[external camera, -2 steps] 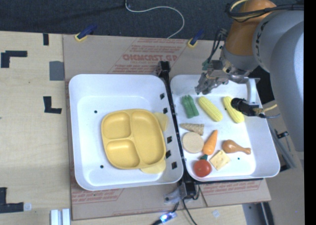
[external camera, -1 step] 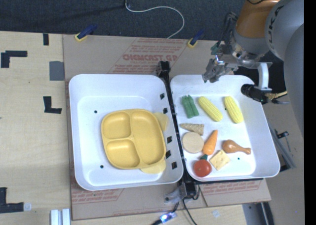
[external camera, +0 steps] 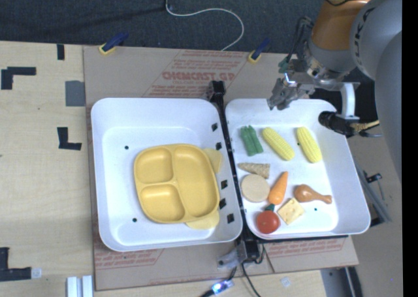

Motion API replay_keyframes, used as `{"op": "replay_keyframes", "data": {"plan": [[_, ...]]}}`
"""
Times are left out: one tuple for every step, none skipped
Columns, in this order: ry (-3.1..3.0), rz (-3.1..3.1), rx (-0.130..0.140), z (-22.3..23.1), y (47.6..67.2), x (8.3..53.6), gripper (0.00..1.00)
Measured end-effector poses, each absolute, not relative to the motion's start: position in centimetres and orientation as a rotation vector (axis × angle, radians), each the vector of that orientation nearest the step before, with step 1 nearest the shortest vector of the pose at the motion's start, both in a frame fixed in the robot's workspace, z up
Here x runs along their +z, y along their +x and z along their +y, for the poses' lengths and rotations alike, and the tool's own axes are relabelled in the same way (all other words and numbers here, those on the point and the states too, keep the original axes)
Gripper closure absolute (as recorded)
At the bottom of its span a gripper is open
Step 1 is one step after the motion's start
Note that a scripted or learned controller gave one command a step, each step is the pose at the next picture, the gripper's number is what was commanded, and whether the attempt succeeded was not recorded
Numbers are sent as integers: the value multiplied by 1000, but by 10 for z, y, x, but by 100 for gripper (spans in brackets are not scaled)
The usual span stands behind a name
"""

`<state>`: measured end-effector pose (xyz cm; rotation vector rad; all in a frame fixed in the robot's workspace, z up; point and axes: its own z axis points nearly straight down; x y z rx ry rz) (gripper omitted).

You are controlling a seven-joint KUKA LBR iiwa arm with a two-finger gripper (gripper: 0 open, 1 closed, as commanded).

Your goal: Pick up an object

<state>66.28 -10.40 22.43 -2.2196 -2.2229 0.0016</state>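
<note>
we see two shallow white bins side by side on the bench. the left bin holds a yellow divided tray with three compartments; it lies over a pale yellow flat piece whose edges show at the tray's upper right and lower right.

the right bin holds the small food items. in the upper row, from left to right: a green vegetable, a first corn cob and a second corn cob, each lying at a slant and apart from its neighbours. below them we note a tan wedge touching a round cream disc, and an orange carrot lying diagonally just beside the disc. a brown drumstick lies to the right of the carrot. near the front wall sit a red tomato and a yellow cheese block, just beside each other.

the arm enters from the right, its orange band uppermost. the gripper hangs over the back rim of the right bin, well apart from every food item — nearest the first corn cob. the fingertips are small and dark against the rim; they appear slightly parted, though the view is too poor to be sure, and nothing shows between them.

a white cable loops across the dark floor behind the bench.
</note>
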Motion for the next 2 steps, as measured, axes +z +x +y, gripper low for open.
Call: {"op": "replay_keyframes", "data": {"plan": [[-2215,-2223,4,-65,629,213,100],[-2213,-2224,3,-19,597,215,100]]}}
